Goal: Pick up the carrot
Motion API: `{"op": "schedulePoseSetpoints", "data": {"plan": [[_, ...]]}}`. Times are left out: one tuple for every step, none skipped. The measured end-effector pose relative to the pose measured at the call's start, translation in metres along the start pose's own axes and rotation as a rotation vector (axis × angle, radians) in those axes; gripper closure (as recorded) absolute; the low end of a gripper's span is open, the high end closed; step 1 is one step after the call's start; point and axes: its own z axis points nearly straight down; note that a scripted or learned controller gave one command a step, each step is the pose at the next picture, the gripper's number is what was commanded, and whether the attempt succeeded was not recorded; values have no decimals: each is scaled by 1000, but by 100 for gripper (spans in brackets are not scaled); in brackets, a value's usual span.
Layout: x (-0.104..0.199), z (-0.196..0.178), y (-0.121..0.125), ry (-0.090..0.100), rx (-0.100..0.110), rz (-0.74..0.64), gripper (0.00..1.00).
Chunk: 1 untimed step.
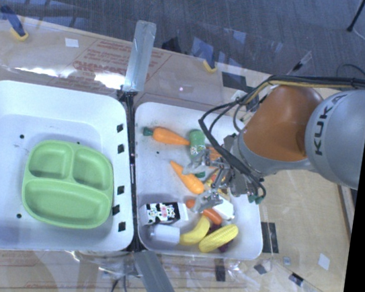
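Two carrots lie in the right bin [139, 169]. One carrot [168, 136] rests near the bin's far wall, its green top pointing left. A second carrot [185, 176] lies slanted in the middle of the bin. My gripper [206, 176] hangs over the thick right end of this second carrot, below the arm's orange band [277, 125]. Its fingers stand apart, one finger [199, 155] on the far side and the other on the near side, open around that end. The carrot still lies on the bin floor.
A green vegetable [196, 137] sits beside the far carrot. Two yellow bananas [210, 234], a cow-patterned carton [162, 211], a white block [166, 234] and a small orange piece [211, 215] crowd the near end. The left bin [12, 103] holds a green divided plate [68, 184].
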Motion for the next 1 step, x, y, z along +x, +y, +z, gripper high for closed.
{"op": "schedulePoseSetpoints", "data": {"plan": [[-24,59,35,-8,3,-7,0]]}}
